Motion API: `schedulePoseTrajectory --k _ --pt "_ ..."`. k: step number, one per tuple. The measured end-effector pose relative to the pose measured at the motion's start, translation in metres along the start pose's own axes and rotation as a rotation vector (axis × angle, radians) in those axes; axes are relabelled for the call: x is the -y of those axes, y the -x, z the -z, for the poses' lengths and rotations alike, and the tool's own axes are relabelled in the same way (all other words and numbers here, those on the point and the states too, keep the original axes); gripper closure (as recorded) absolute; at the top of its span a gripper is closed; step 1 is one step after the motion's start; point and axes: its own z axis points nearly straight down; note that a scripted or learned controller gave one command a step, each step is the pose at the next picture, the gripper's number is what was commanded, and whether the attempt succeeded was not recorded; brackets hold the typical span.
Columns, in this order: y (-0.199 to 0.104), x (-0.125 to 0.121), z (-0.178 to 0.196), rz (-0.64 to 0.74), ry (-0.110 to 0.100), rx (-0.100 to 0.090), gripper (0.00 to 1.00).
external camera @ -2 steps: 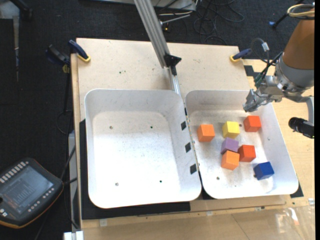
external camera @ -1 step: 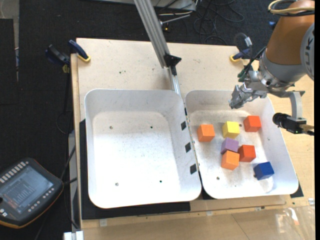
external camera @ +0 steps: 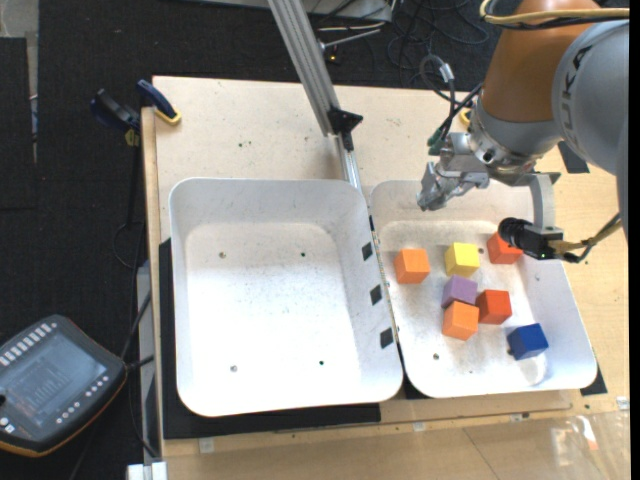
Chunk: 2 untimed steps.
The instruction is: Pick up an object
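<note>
Here, your tool [external camera: 436, 196] hangs over the far edge of the right bin [external camera: 570, 313], apart from the blocks.
Below it you see seven blocks: orange [external camera: 411, 265], yellow [external camera: 462, 258], purple [external camera: 460, 290], a second orange [external camera: 461, 319], two red [external camera: 494, 306] [external camera: 502, 248], blue [external camera: 527, 341]. You cannot tell how the tool is set.

"KUKA" lettering on the arm [external camera: 590, 68]

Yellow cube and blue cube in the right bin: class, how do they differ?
The yellow cube sits toward the bin's far end, near other cubes; the blue cube lies at the near end, more on its own. Their colours differ. Both are small blocks of similar size in the right bin.
</note>
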Motion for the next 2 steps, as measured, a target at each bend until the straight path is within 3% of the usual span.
schedulePoseTrajectory --k 2 --pt "-0.119 -0.016 -0.011 -0.001 -0.002 0.000 1.00"
